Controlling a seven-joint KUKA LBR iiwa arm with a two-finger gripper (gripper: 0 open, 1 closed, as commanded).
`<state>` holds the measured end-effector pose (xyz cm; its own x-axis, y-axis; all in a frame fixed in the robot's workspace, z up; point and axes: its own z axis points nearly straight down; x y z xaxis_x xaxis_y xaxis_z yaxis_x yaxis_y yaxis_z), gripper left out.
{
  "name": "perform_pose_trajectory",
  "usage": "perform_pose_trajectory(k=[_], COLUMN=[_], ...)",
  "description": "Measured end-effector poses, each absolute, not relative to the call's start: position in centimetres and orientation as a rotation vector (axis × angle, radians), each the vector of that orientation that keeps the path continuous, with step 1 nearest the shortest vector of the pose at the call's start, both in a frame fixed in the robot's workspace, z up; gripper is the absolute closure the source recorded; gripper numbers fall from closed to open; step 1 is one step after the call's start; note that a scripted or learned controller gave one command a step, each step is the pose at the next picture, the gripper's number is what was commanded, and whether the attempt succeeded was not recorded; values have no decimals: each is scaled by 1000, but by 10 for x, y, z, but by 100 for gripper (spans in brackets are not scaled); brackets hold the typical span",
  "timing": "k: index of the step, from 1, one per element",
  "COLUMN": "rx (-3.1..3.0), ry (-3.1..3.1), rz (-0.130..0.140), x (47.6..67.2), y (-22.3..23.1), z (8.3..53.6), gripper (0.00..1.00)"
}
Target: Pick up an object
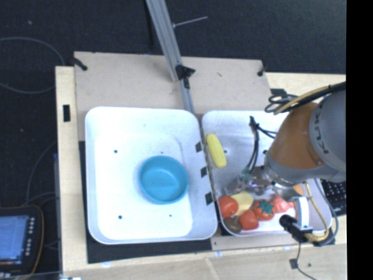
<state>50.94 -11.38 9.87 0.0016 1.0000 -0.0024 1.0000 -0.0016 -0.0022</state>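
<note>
The right bin (233, 127) holds a yellow corn-like piece (216, 150) near its left wall. A cluster of toy food lies at its front: a red tomato-like piece (228, 206), a pale yellow piece (243, 200), a red piece (249, 220) and a red piece with a green top (263, 209). My gripper (254, 181) hangs low in this bin, just behind the cluster, under the orange band (294, 144). Its fingertips are hidden among dark parts and nothing can be seen held. A blue bowl (164, 179) sits in the left bin (116, 133).
A slanted metal pole (168, 39) runs from the top down to the gap between the bins. Cables (254, 142) loop by the wrist over the right bin. A brown object (232, 226) lies at the right bin's front edge.
</note>
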Motion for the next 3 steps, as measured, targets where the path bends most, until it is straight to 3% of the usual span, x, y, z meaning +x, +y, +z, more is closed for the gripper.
perform_pose_trajectory(k=[1, 3], rx=[2236, 2212], ry=[2207, 2225], rz=[6, 9], x=[512, 517], y=[-113, -106], z=[113, 205], gripper=[100, 100])
